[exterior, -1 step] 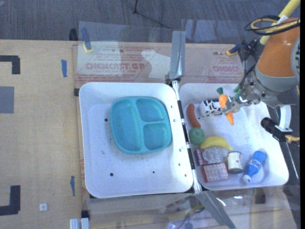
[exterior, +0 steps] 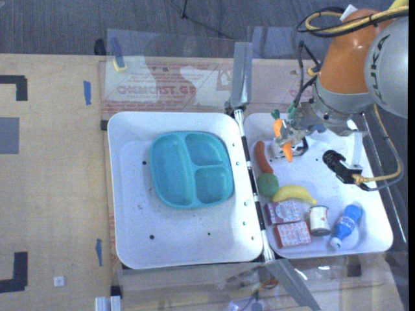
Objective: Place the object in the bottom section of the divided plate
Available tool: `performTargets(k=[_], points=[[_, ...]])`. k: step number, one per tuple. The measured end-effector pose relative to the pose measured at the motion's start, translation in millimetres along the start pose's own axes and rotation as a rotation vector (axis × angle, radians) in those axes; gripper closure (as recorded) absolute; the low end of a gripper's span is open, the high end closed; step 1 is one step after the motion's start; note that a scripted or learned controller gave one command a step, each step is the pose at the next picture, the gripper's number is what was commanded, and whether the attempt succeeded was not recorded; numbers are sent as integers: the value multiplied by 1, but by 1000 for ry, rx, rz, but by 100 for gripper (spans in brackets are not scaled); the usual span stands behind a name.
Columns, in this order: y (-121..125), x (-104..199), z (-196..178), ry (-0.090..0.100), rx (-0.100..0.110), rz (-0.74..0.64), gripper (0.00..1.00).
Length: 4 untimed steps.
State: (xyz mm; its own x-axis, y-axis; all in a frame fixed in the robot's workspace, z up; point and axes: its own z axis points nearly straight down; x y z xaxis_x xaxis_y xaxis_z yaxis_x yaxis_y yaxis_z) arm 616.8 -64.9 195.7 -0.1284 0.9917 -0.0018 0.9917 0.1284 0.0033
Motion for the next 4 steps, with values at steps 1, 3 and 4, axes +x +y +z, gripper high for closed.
performTargets(k=[1, 3, 4], points=[[-4, 74, 11, 3, 6, 83, 100], [21, 247, -10, 2, 6, -15, 100], [22, 247, -11, 2, 6, -16, 0]])
